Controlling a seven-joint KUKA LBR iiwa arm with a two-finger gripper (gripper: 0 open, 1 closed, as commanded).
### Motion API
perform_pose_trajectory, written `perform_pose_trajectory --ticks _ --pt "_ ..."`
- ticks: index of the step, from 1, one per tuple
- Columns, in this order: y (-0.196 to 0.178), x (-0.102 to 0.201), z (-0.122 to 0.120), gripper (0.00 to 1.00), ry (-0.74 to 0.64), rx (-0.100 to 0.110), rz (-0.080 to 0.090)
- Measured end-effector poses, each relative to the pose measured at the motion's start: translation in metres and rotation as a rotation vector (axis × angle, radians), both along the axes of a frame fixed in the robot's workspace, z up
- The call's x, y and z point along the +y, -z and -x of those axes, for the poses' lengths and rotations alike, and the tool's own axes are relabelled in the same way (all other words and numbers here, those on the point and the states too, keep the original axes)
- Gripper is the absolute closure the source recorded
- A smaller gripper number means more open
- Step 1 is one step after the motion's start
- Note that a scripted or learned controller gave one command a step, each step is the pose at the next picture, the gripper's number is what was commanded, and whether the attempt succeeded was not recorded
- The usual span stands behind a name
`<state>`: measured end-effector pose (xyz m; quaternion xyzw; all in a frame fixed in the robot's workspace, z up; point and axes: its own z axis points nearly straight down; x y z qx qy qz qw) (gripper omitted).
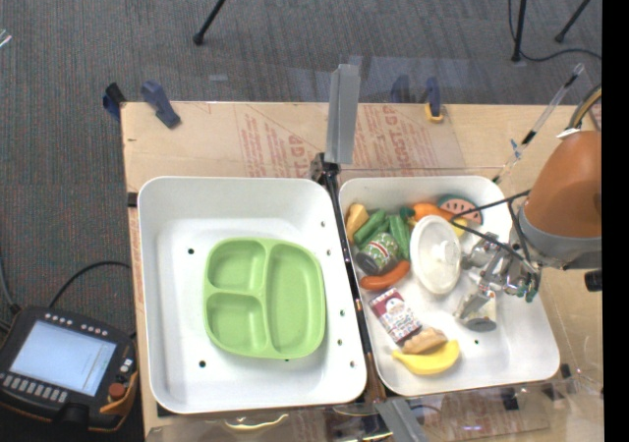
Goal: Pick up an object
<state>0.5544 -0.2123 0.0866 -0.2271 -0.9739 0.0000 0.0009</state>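
The metal pincer (482, 307) hangs low in the right bin (526, 357), just right of a glossy white bowl (435, 253) tipped on its side; whether it is apart or together I cannot tell. Nearby lie a smooth yellow banana (429, 360) and a flat red packet (395, 315). The left bin (167, 234) holds a green three-compartment plastic plate (265, 299).

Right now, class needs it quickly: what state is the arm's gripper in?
Gripper: low over the right shallow white bin, beside the round white bowl; open or shut cannot be told.
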Motion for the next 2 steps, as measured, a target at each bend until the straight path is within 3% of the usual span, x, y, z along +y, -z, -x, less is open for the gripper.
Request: perform_pose_trajectory --ticks 1,2 --pt "-0.001 0.081 -0.043 0.0 0.016 -0.006 -0.001" --pt "0.0 0.084 -0.006 0.0 0.076 0.0 0.0"
